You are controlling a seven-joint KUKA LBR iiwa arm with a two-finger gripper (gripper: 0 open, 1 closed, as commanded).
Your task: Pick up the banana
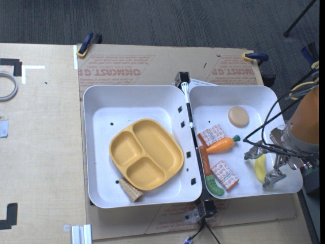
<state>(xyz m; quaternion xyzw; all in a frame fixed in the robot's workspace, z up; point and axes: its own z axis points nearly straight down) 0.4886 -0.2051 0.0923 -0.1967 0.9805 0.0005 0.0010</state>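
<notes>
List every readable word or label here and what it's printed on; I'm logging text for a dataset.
"CHEMCZST GP": red print on the cardboard sheet, upper left, upside down and blurred, so the reading is uncertain.
The same red print at the cardboard's upper right: too blurred to confirm.
Patterned food packets in the right bin: markings too small to read.

2 white bins (96,136), the left one with a mustard-yellow divided plate (146,154) and a tan cracker-like piece (131,190). In the right one, a yellow banana (260,168), orange carrot (220,146) with green top, beige round cookie (238,116), 2 red-and-white patterned packets (224,174), green pickle (215,187). Brown cardboard (152,65) with red print beneath; blue clamps (85,44) with yellow at its corners.
</notes>
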